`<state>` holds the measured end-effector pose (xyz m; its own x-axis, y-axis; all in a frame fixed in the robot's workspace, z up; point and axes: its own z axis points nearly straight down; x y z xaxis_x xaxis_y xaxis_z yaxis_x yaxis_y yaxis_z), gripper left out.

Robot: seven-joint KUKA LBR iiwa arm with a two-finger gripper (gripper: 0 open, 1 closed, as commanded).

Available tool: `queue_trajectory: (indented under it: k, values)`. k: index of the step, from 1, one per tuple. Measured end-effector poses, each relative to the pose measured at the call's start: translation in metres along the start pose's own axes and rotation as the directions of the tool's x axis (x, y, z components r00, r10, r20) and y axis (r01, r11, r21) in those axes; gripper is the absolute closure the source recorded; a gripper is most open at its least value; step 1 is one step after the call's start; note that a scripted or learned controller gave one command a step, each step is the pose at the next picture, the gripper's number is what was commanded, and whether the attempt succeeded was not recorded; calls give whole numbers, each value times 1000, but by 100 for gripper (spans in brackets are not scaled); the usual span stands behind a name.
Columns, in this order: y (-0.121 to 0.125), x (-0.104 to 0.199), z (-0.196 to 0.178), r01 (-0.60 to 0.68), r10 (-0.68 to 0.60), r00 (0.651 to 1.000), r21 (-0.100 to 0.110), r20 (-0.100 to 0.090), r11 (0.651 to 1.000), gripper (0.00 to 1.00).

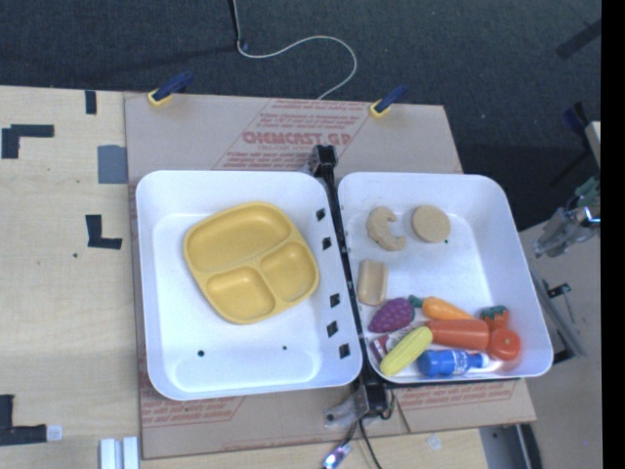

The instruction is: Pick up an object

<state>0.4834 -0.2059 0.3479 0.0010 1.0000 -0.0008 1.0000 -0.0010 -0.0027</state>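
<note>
From above, the bench (59,291) is pale wood marked with dark tape shapes, and a brown cardboard sheet (293,135) with red print lies on it under two white bins. Blue and yellow clamps (169,87) pin the sheet's far corners, and a thin white cable (293,49) loops across the dark carpet (439,27) beyond. Taking the left bin (166,360) as the landmark, a yellow divided plate (252,260) lies inside it, toward its far half. The right bin (508,213) touches its right wall along a black seam. In that right bin, a bitten biscuit (386,229) and a round cookie (431,224) lie at the far side, a tan block (372,282) lies just beside the seam, and the near side holds grapes (392,314), a carrot (446,310), a corn cob (406,350), a blue bottle (451,362) and red toy food (479,337), crowded together. The end effector (576,218) sits well right of both bins, outside them; whether its fingers are apart or together I cannot tell.
</note>
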Motion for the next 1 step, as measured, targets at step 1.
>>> queue_trajectory:
  k: [1]
  values:
    - [1, 1, -11, 3, -3, 1000, -1, 0, 1000, 100]
